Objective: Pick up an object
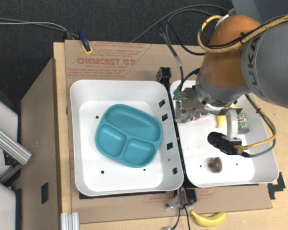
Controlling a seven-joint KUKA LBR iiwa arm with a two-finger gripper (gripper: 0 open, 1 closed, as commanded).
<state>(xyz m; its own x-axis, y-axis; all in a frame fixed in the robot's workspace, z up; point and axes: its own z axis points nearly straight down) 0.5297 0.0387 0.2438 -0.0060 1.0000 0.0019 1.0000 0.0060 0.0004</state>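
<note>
Arm (240, 56): grey with an orange band, nearest the lens. It takes up the upper right of the frame and bends down over the right bin (259, 176).
Claw (187, 107): low over the upper left corner of the right bin, just beside the seam between the two bins. The wrist body covers it, so we cannot tell whether it is apart or together.
Pick candidates, close: yellow piece (222, 120) and white-and-green item (240, 122), side by side just right of the claw and partly under the wrist.
Pick candidate, farther: brown round object (215, 164), alone on the bin floor toward the lower middle, well apart from the claw.
Left bin (86, 109): teal plate (128, 135) with three compartments, lying flat near the centre.
Under both bins: cardboard sheet (110, 56) with red lettering, showing at upper left.
Outside the bins: banana (209, 218) at the bottom edge; we note a blue-and-yellow clamp (84, 42) on the cardboard's upper left corner.
</note>
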